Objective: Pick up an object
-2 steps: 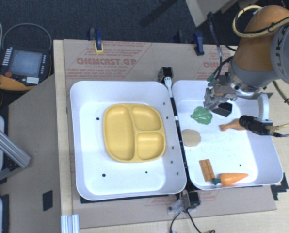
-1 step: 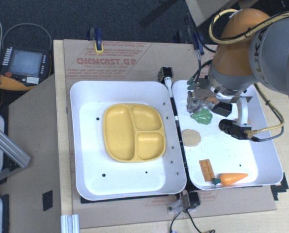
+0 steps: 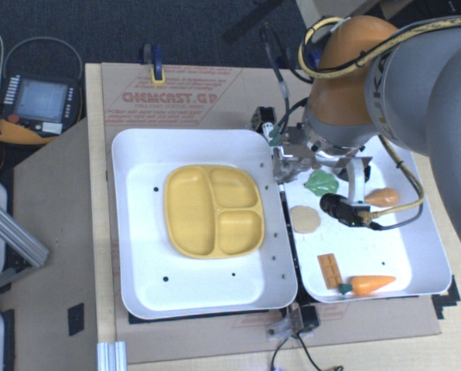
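Note:
My gripper (image 3: 304, 163) hangs low over the far left part of the right bin (image 3: 424, 273), under the grey and orange wrist. A small green object (image 3: 322, 182) lies right beside it, partly covered by the wrist. In the same bin lie a round beige cookie (image 3: 305, 219), a pale orange piece (image 3: 383, 198), a brown wafer (image 3: 329, 270) and an orange carrot (image 3: 370, 284).
The left bin (image 3: 134, 207) holds a yellow divided plate (image 3: 213, 209). The arm's bulk covers the right bin's far side. The bins' inner walls meet just left of the gripper. A teach pendant (image 3: 37, 103) lies off the bench at far left.

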Tool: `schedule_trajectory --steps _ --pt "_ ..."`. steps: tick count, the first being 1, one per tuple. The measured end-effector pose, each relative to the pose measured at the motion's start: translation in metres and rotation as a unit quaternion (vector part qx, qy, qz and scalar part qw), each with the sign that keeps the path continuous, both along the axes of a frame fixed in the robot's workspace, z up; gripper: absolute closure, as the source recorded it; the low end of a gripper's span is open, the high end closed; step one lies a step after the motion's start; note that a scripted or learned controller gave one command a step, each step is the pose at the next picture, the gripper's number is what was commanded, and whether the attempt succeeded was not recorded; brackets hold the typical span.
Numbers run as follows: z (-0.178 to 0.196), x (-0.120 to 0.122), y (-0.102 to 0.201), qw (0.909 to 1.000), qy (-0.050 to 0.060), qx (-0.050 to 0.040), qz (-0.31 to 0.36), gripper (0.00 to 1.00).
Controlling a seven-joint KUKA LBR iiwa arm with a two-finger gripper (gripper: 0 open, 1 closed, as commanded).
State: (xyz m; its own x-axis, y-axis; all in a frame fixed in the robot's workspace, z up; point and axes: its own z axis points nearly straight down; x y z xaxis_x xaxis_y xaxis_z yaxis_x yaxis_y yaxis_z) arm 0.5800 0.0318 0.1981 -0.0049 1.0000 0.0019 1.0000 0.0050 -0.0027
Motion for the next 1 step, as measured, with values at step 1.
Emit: schedule_trajectory --steps 1 --pt "0.0163 -0.0108 0.0461 1.0000 -0.002 0.0002 0.000 1.00"
